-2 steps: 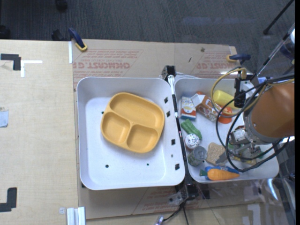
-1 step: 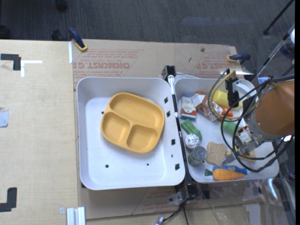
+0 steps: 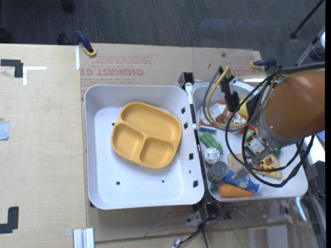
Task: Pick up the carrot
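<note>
Carrot [image 3: 237, 191] at the right bin's [image 3: 296, 189] near edge, blue item [image 3: 241, 179] and grey can [image 3: 219, 168] beside it, tool state hidden under the arm [image 3: 297, 105], yellow tray [image 3: 146, 135] in the left bin [image 3: 98, 154], cardboard-covered counter [image 3: 39, 154]

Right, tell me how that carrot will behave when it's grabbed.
The carrot looks smooth and tapered, so it may slip toward its thin end. Its round body lies flat and could roll if nudged. It looks like a stiff toy, probably light, and the clutter pressed against it may shift too.
</note>
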`<state>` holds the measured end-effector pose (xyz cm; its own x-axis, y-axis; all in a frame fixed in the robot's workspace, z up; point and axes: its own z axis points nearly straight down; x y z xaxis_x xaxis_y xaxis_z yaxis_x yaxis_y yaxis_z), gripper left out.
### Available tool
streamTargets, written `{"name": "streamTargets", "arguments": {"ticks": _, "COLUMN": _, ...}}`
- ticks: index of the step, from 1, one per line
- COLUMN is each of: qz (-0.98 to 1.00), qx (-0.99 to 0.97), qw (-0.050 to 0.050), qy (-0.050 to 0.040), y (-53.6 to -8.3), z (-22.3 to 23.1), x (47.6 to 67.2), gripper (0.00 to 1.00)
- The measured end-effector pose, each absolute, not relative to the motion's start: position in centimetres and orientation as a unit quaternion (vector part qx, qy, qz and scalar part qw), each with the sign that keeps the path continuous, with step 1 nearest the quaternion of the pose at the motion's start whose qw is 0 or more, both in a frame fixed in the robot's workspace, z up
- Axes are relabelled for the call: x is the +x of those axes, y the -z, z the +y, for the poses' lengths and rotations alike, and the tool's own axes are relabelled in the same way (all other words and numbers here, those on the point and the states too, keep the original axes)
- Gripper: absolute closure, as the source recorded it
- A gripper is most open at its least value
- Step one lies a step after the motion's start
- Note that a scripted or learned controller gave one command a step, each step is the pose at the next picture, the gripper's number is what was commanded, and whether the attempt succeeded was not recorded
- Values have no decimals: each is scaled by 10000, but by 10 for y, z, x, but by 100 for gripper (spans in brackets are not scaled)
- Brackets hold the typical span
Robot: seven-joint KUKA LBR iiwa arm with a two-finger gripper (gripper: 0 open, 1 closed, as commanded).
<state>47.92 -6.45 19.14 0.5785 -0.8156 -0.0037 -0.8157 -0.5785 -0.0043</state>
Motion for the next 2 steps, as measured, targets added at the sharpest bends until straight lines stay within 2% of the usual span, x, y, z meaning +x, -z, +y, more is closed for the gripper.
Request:
{"name": "streamTargets", "arguments": {"ticks": 1, "qz": 4560, "qx": -8900, "qw": 44, "qy": 4, "y": -334, "z": -41, "x": 481, "gripper": 0}}
{"name": "streamTargets", "arguments": {"ticks": 2, "qz": 2671, "qx": -9637, "qw": 30, "qy": -15, "y": -290, "z": 22, "x": 480, "gripper": 0}}
